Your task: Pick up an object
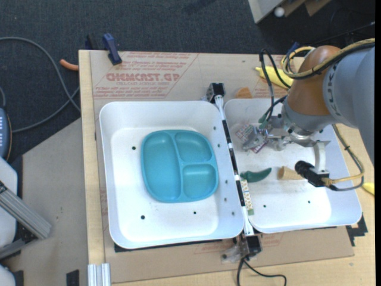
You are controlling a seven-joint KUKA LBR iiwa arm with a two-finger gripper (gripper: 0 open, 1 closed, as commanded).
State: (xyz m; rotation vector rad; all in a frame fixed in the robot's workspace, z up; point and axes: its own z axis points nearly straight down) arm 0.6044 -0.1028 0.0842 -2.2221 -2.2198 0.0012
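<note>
In the right bin (297, 216), my gripper (269, 134) hangs low over the far left part, under the grey arm with its orange band. Right beside it, on its left, lies a crumpled clear wrapper with pink and dark bits (247, 136), touching or nearly touching the gripper. Nearer the front, a dark green pod-shaped object (256, 174) rests by the bin's left wall. A small tan piece (287, 173) sits just to the right of it. I see nothing lifted off the bin floor.
The left bin (119, 130) holds a teal divided plate (178, 164). A black-edged divider (229, 154) runs between the bins. Beyond the right bin lie a yellow object (271, 75) and a small orange one (243, 92). A blue clamp (111, 47) grips the board's far edge.
</note>
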